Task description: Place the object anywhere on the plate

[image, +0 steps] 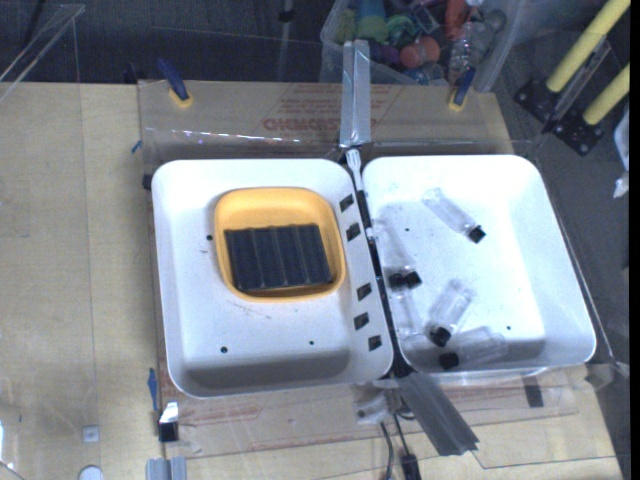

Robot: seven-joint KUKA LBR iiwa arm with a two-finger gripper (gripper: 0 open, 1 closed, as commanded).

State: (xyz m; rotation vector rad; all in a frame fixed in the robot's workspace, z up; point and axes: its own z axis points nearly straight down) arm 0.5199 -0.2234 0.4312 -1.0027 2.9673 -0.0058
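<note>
Bench front: pale wooden bench point(80, 268), bare at the near left; a clear sheet lies under the two bins.
Left bin: shallow white plastic bin point(260, 373), holding the rounded yellow plastic plate point(232, 208) near its middle.
Right bin: shallow white plastic bin point(560, 308), touching the left one along a centre wall marked with black squares.
Loose vials: small clear plastic vials with black caps lie on their sides, one near the front wall point(470, 346), one just behind it point(450, 308), one farther back point(452, 214).
Task's thing: dark ribbed rectangular slab point(277, 256), lying flat in the plate's well and inside the rim all round.
Progress: judged from this, the placing looks done if the slab is the object meant; which thing is meant I cannot tell for sure.
Handling, slab: probably stiff and light; the ribs should give grip, and the short width across the long edges looks the best hold.
Handling, vials: likely very light, smooth and prone to roll; take across the barrel, not the cap.
Pincer: apart or together, cannot tell.
Back of bench: upright metal strip point(354, 88), blue clamps point(177, 88).
Room behind: clear tub of coloured toys point(420, 13), yellow foam tubes point(600, 28), dark floor.
</note>
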